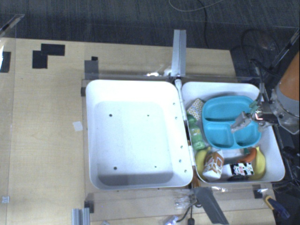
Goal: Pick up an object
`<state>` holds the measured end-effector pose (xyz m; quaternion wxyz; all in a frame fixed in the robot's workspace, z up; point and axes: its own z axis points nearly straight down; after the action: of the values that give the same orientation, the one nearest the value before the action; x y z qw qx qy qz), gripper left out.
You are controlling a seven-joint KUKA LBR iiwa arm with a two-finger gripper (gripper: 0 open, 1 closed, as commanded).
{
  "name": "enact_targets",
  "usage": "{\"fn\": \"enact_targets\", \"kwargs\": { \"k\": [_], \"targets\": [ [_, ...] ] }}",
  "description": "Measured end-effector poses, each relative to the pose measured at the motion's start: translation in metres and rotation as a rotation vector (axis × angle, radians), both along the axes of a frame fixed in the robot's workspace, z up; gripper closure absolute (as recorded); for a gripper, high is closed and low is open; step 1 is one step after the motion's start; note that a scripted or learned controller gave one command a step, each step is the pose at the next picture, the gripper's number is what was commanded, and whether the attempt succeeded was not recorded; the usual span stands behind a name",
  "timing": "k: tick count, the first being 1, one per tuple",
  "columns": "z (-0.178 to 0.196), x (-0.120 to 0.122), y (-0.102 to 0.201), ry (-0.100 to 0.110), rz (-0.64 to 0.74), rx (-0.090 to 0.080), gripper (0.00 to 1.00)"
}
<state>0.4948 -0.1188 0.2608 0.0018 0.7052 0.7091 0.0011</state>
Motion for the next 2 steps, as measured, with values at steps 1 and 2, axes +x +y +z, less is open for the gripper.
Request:
{"fn": "enact_targets", "kwargs": {
  "k": [1,2],
  "targets": [
    [0.049,-0.001,-0.011,-0.001,-0.187,0.0,0.0],
    [0.006,0.012,-0.065,0.0,-0.292,0.0,0.0]
  ]
}}
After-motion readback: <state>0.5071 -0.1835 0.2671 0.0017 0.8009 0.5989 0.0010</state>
